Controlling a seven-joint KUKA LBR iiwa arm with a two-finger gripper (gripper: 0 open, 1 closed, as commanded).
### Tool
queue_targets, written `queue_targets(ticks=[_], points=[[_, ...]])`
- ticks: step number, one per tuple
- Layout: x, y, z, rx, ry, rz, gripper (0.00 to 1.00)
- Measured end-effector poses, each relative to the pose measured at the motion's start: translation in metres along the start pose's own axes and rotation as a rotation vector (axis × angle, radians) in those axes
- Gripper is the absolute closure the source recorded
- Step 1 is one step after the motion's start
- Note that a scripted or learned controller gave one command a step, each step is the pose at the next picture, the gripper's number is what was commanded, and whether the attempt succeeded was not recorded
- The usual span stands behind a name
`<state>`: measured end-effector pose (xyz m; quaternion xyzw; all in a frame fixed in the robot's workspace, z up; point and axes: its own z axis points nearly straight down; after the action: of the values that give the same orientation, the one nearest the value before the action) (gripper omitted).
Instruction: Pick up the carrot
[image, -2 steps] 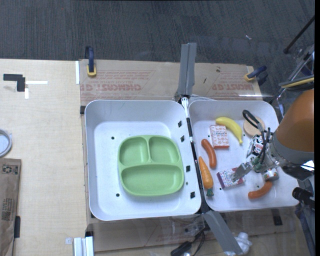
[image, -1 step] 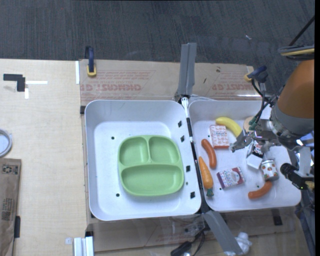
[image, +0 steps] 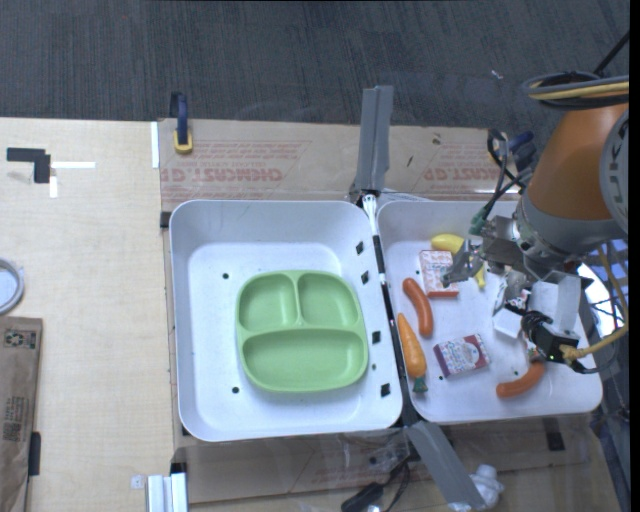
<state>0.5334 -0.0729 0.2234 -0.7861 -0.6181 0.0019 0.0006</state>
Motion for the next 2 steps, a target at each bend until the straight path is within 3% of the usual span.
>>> queue_targets(ticks=[1, 2], points=[[-0.045, -0.031, 0.133, 0.001, 0.002, 0.015, 0.0], [-0.101, 0.002, 0.045, -0.001, 0.001, 0.147, 0.0]])
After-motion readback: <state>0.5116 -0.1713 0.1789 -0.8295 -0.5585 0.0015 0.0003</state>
